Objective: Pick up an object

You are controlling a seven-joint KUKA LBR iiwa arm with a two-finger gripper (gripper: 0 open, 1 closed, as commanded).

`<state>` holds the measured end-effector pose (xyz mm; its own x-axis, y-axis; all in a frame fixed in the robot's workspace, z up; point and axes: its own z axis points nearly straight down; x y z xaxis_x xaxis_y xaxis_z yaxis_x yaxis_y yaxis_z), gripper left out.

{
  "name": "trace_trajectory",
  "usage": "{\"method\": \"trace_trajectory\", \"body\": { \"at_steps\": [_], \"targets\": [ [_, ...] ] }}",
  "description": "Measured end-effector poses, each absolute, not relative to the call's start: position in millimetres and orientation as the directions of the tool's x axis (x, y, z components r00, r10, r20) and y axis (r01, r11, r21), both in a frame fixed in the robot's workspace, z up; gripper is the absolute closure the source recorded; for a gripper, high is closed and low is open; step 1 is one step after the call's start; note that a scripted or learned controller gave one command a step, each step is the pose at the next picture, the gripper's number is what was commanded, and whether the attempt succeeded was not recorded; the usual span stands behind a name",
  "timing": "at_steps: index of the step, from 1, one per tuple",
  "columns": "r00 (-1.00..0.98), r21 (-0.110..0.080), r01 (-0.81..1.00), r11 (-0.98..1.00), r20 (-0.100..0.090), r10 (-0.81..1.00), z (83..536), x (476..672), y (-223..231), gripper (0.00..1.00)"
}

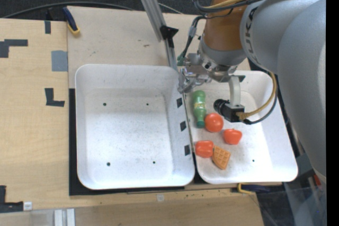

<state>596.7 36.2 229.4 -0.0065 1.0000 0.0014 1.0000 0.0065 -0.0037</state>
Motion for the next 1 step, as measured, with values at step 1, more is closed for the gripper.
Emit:
{"method": "trace_trajectory", "body": {
  "at_steps": [1],
  "targets": [
    [-0.008,-0.001,1.0,0.008,0.002,1.0,237.8,593.8,90.6,1.0]
  ]
}}
